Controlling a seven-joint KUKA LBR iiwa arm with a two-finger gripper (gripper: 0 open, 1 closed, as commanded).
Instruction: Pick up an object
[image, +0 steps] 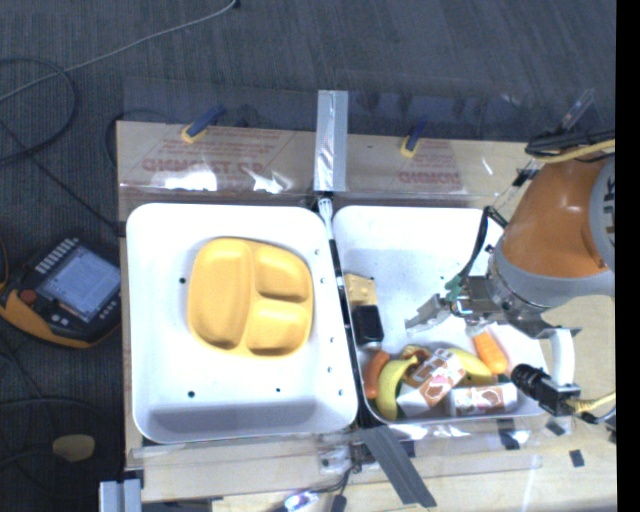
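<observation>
My gripper hangs over the middle of the right bin, just above the pile along the bin's front wall. That pile holds a yellow-green banana, a brown and white packet, a white carton and an orange carrot-like piece. A second orange piece lies at the pile's left end. Against the bin's left wall sit a small black block and a brown packet. I see nothing held in the gripper.
The left bin carries a yellow divided plate. The arm's orange band looms over the right bin's far right side. A black fitting sticks out over the front right corner. A handheld controller lies on the floor at left.
</observation>
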